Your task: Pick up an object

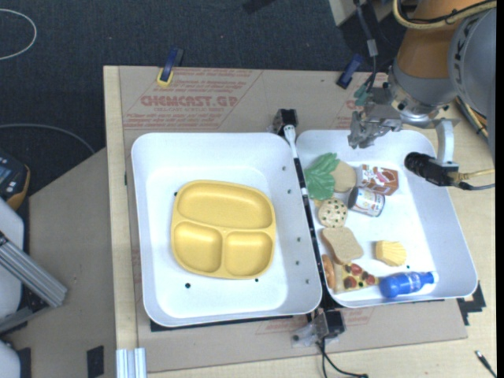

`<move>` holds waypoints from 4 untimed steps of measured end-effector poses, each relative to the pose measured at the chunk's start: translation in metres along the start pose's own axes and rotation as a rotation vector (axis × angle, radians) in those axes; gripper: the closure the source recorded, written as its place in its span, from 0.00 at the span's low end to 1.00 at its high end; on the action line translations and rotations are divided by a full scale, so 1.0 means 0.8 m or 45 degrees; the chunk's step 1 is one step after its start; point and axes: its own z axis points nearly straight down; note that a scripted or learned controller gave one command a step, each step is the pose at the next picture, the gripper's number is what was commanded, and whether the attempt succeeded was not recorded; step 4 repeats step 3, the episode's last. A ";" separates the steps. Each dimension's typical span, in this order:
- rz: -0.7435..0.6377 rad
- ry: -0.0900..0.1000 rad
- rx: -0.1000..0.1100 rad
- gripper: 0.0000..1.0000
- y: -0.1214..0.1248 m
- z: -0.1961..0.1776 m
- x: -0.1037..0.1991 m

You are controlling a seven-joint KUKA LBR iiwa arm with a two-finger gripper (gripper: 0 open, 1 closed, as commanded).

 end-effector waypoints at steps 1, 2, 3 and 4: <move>0.002 0.000 0.002 1.00 -0.007 -0.016 0.005; 0.001 0.001 0.008 1.00 0.001 0.003 0.005; 0.003 0.002 0.009 1.00 -0.006 -0.008 0.014; 0.003 0.002 0.009 1.00 -0.006 -0.008 0.014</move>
